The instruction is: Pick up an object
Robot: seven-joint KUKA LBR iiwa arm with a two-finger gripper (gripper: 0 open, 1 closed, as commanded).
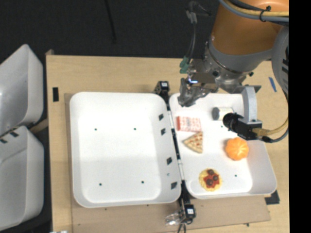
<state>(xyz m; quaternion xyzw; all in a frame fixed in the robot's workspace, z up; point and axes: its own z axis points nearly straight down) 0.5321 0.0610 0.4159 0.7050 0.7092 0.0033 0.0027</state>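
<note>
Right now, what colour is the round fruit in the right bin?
Orange. The round fruit shows clearly in the camera view, near the right bin's right side.

A pale wooden surface (58, 130) carries two shallow white bins side by side, the left bin (77, 144) and the right bin (260, 176), their inner rims touching along a seam set with small black clips (170, 160). A black fitting (162, 87) sits at the far end of that seam and a clear clamp-like piece (179, 217) at the near end, while a small dark slot (55, 94) marks the board near its left edge. Off the board to the left stand two white moulded shapes (17, 130), one behind the other, against a dark background.
</note>
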